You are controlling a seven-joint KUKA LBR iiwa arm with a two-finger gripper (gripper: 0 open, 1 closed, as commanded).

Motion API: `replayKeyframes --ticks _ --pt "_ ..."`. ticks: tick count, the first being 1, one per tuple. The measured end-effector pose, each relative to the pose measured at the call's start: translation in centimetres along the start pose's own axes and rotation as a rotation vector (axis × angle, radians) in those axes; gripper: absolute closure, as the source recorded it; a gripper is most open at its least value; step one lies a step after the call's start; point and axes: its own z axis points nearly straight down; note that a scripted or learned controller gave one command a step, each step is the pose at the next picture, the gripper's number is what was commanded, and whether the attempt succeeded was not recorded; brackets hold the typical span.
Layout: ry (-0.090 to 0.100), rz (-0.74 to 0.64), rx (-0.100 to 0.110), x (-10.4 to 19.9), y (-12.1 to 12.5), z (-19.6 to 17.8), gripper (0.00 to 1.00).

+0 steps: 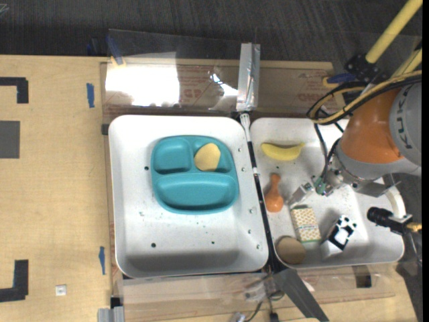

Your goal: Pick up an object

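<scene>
Arm (375, 139) reaches from right, tool (303, 192) low over right bin (375, 243) (near carton (305, 223)).

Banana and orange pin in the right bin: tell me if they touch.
Apart. The camera view shows bare white bin floor between the banana and the top of the orange pin below it.
</scene>
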Motion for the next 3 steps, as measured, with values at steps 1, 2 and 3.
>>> replayKeyframes --ticks 1,2,3 --pt "0.001 0.05 -0.003 4.6 -5.4 -0.1 0.0" --pt "-0.005 0.051 -0.009 4.5 -5.2 -1.2 1.0" --pt "0.002 0.088 0.002 4.9 -5.4 -3.9 1.0"
